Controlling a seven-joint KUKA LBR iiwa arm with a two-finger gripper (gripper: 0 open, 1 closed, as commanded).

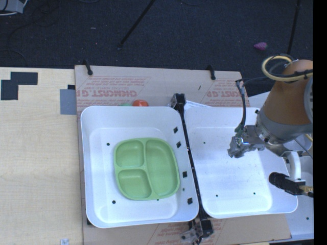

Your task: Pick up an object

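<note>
A green divided plate (146, 168) with three compartments lies flat in the middle of the left bin (97, 137). My gripper (238, 148) hangs over the right bin (225, 198), near that bin's right side, well apart from the plate. Nothing shows between it and the bin floor below. Just behind the left bin's back wall a small red-orange object (140, 103) peeks out on the cardboard, with a bit of green beside it.
A black divider strip (185, 152) runs between the two bins. Both bins rest on a cardboard sheet (148, 86) on the wooden bench (36, 162). The arm's orange band (291, 93) rises at the right edge.
</note>
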